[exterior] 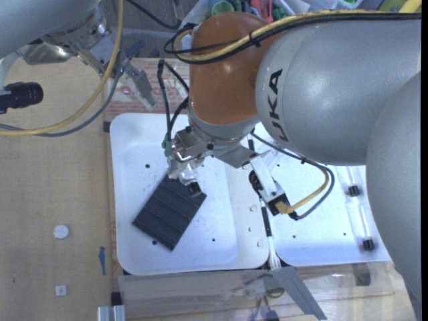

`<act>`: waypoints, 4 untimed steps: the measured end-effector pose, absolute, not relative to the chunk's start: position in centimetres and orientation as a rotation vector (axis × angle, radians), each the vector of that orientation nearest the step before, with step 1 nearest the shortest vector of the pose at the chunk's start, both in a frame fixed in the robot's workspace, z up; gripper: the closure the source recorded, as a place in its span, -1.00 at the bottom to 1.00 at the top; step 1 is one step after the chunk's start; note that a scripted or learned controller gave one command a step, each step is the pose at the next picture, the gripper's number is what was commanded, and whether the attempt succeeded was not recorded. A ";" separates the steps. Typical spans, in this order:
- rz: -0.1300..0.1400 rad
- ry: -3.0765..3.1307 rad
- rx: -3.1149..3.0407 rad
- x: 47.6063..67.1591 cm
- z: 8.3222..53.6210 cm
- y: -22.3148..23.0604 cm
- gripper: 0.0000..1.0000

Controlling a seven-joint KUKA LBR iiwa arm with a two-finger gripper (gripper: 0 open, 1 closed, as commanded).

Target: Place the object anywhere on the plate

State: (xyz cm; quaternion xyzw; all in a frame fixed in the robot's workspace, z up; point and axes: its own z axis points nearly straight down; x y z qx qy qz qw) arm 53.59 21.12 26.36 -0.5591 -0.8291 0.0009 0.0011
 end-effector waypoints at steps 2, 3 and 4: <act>-0.002 -2.440 -1.982 53.9 26.2 21.2 1.00; 0.025 -2.247 -2.188 59.8 22.6 21.0 1.00; 0.000 -2.390 -2.042 58.3 26.4 21.4 1.00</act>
